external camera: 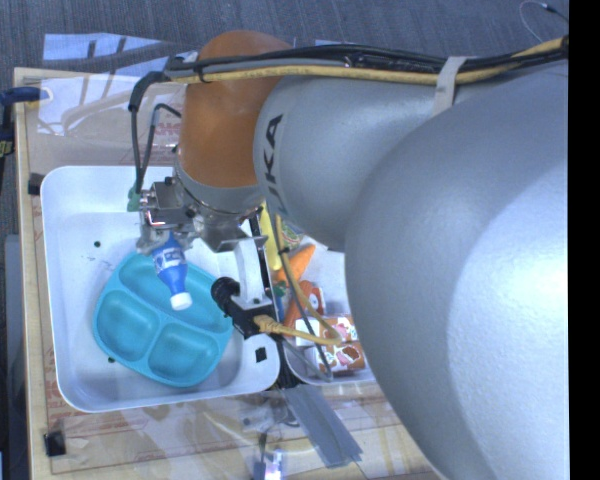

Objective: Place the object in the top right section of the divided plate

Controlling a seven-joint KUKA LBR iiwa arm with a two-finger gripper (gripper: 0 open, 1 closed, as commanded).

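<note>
Two white bins (65, 298) side by side; blue divided plate (140, 333) in left bin, lower left of frame. Small bottle (172, 273), blue label, white cap, tilted over plate's upper right edge, directly below gripper (172, 230). Jaw state: cannot tell. Mixed items (325, 333) in right bin.

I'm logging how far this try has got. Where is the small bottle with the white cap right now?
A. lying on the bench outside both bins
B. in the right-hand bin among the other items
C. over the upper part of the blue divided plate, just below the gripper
C: the bottle hangs cap-down over the plate in the left bin, directly under the gripper.
</note>
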